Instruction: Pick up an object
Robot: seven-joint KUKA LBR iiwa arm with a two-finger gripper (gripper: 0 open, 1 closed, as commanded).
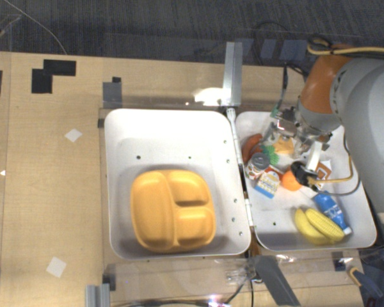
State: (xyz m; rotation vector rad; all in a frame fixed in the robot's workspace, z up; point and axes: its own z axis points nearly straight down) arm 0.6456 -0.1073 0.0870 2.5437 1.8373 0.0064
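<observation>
Seen from above at a slant, two shallow white plastic bins sit side by side on the wooden bench. The left bin holds one thing: a yellow moulded plastic tray with three compartments, lying flat toward the bin's near side.

The right bin holds a loose cluster of small objects. Near its front right corner lies one bunch of yellow bananas, and touching it on the right is one blue bottle-shaped item with a white cap end. Further back sit one small orange ball, one blue-and-white printed carton just beside the dividing wall, one small grey-lidded jar, one reddish-brown curved piece against the divider, and one pale yellow block.

The single grey arm with its orange band reaches in from the right, over the back of the right bin. Its gripper hangs low above the cluster, just beside the yellow block. Whether the pincer is spread or closed cannot be told, and nothing can be seen clasped in it.
</observation>
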